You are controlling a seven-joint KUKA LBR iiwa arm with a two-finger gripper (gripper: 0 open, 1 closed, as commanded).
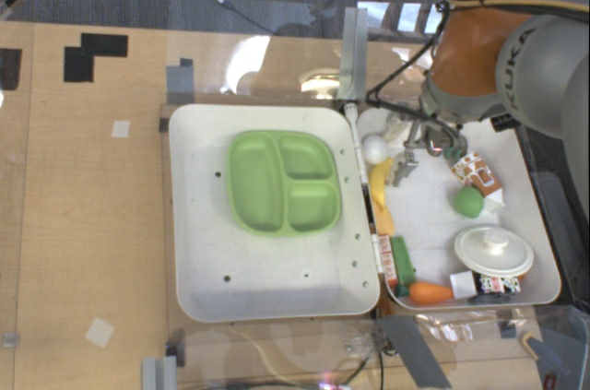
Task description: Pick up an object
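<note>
The gripper [411, 159] is seen low in the right bin [544, 222], near a white ball [374, 148] and a banana [380, 195]; whether it is clenched cannot be told. A green divided plate [282, 182] lies in the left bin [198, 222], with open room around it.

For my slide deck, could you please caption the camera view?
Gripper lowered into the cluttered right bin; green divided plate in the left bin.

Right bin: banana [379, 195] along 9 o'clock wall; green ball [468, 202] centre; white lidded bowl [493, 251], carrot [430, 292] toward 6.
</note>
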